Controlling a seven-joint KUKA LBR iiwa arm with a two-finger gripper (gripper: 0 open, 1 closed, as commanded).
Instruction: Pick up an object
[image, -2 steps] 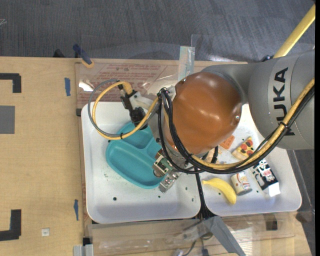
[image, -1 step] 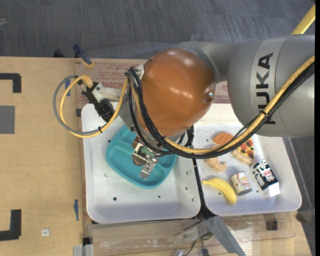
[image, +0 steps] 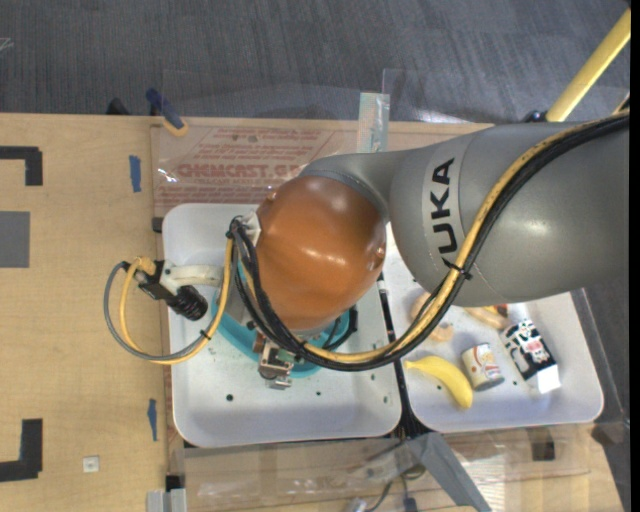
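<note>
My gripper (image: 275, 366) is low in the left bin (image: 200, 400), mostly hidden beneath the arm's orange wrist band (image: 318, 255); only a small metallic tip pokes out below it. A teal curved object (image: 238, 338) lies right under the gripper, its edge showing on the left, and a teal edge (image: 347, 325) shows to the right of the wrist. Whether the gripper touches it is hidden. In the right bin (image: 580, 400) lie a yellow banana (image: 446, 379), a small can (image: 484, 365) and a black-and-white pack (image: 530, 352).
The grey arm body (image: 500, 220) spans the right bin's back half. Yellow and black cables (image: 130, 300) loop over the left bin's left rim onto the wooden bench. An orange-tan item (image: 484, 316) peeks out under the arm in the right bin.
</note>
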